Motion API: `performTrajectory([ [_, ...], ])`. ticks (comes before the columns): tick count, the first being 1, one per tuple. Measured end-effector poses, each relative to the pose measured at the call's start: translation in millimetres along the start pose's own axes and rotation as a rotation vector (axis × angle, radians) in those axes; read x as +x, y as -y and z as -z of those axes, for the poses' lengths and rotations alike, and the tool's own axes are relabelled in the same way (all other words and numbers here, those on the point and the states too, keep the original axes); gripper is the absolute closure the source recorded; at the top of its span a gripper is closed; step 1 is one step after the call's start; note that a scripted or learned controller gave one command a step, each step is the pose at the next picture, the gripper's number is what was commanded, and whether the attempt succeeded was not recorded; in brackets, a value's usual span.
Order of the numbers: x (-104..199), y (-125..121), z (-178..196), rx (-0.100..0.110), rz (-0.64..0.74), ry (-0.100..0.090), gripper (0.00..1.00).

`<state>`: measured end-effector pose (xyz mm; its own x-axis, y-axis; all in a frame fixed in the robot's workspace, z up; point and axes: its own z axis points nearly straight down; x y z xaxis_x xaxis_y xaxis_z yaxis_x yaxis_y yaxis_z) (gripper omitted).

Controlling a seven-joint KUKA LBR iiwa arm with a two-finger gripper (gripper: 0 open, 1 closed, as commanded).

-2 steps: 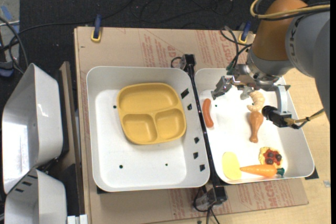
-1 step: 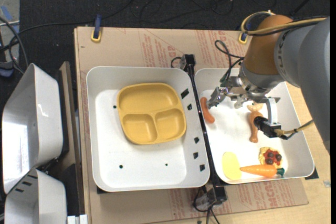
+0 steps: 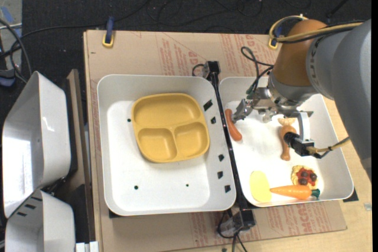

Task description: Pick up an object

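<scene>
The desk (image 3: 153,50), a brown board with red print, carried two white bins side by side, and dark floor with loose cables lay beyond its far edge. The arm (image 3: 331,62) reached in from the right, its grey bulk and orange band hanging over the far right corner of the right bin (image 3: 338,181). The left bin (image 3: 112,144) held a yellow plate (image 3: 170,127) with three compartments, set toward its far half, leaving bare white floor along the near side and the left wall. The right bin had open floor in its middle, between the things along its walls. The end effector (image 3: 254,110) hung low over the far left part of that bin; whether its fingers were spread or pressed together could not be told, and nothing showed between them. A sausage (image 3: 234,126), reddish-orange and slim, lay just beside the dividing wall, close to the end effector and below it in the view. A tan toy (image 3: 287,138) lay lengthwise on the right side under the arm's black fitting. Along the near wall lay a carrot (image 3: 290,190), orange with a green tip, touching a pale yellow disc (image 3: 258,185) at its left. Just beyond the carrot sat a small yellow piece with red berries (image 3: 305,175).
</scene>
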<state>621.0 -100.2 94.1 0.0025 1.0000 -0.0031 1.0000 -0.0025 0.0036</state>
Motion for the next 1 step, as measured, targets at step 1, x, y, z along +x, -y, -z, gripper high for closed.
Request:
performTrajectory([
  [1, 0.9, -0.1, 9.9, 0.000, 0.000, -0.001, 1.00],
])
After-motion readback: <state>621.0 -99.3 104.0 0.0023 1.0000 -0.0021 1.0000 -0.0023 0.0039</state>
